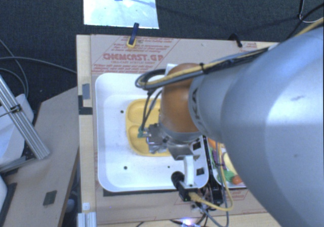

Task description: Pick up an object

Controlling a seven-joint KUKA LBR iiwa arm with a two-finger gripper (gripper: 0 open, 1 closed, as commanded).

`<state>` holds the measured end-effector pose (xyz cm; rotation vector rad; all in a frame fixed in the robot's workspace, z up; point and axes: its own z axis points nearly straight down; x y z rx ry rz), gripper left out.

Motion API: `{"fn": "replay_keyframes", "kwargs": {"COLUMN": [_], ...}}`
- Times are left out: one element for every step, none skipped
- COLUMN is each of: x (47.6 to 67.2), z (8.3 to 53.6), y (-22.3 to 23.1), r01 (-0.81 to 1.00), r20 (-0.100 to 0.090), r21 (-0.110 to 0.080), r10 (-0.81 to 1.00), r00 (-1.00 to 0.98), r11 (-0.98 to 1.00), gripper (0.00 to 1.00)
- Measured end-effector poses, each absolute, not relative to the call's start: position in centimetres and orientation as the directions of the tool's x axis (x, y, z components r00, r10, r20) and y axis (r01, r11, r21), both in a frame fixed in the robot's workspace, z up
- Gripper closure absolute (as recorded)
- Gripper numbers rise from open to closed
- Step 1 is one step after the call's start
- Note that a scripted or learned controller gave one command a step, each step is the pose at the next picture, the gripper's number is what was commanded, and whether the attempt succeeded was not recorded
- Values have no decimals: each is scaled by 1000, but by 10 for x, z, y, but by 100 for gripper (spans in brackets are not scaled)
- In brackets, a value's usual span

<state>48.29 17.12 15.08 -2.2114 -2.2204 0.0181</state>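
The arm (263, 120) comes in from the right and covers much of the bench, its orange band (177, 104) sitting just above the wrist. The gripper (154, 139) hangs low over the middle of the white bin (104, 120). The wrist hides its working end from the camera, so I cannot tell whether it is open, closed or gripping anything. Right under the gripper, and spreading out to its left and a little toward the far side, lies a yellow object (135, 122) on the bin floor. It is pale yellow and rounded with a raised edge. Its right part is hidden behind the wrist, and whether the gripper touches it cannot be made out. The bin floor on the near side of the gripper and to its left is plain white with a few small dark holes. To the right of the gripper, in a narrow gap beside the arm, a few small orange and green things (230, 175) show, mostly covered. Beyond the gripper, past the far rim of the bin, a brown board (132, 57) with red lettering lies flat, with a blue and yellow clamp (133, 35) at its far edge. Well to the left of the gripper, off the bench, a metal rail (23, 120) leans at a slant.
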Motion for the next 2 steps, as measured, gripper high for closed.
{"fn": "replay_keyframes", "kwargs": {"x": [544, 596], "z": [140, 133], "y": [144, 110], "r01": [1000, 1000], "r20": [0, -1], "r21": [4, 5], "r10": [1000, 1000], "r00": [1, 2], "r11": [-1, -2], "gripper": [100, 100]}}
